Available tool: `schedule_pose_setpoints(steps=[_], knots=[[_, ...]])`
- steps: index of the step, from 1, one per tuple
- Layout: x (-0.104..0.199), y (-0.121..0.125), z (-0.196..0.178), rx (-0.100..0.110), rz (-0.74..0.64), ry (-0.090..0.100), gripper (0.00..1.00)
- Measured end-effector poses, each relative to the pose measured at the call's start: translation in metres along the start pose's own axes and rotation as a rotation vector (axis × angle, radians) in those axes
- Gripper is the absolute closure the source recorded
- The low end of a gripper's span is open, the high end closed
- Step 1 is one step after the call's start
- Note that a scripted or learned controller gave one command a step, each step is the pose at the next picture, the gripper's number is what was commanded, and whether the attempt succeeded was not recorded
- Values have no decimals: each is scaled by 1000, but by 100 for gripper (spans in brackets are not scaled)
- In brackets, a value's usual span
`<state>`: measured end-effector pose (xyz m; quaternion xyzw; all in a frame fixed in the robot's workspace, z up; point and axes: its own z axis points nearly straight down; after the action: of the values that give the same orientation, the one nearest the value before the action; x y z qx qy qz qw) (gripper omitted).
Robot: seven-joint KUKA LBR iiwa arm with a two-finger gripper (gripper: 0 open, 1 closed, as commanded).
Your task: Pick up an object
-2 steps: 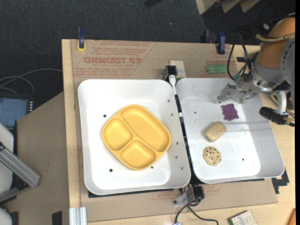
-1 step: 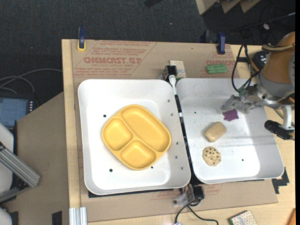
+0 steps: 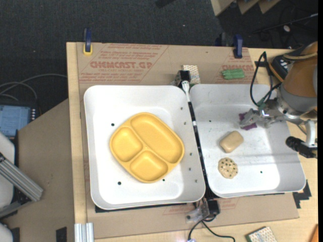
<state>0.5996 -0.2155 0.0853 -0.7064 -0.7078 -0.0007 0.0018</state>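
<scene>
In the right bin lie a tan rounded lump, a chocolate-chip cookie nearer the front, and a small purple object toward the back. The arm comes in from the right, and its gripper hangs low right at the purple object's upper right side. The gripper body partly covers the purple object. Whether the two touch is unclear.
The left bin holds a yellow three-compartment plate. A green object lies on the bench behind the right bin. Black cables hang near the arm at the back right, and a black part juts over the bin's right rim.
</scene>
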Motion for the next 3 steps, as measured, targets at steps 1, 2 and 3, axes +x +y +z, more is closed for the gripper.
schedule_pose_setpoints(steps=[1, 2, 3], knots=[[2, 50, 0, -6, -1, -4, 0], [-2, -19, 0, 1, 1, 4, 0], [30, 53, 0, -10, -4, -5, 0]])
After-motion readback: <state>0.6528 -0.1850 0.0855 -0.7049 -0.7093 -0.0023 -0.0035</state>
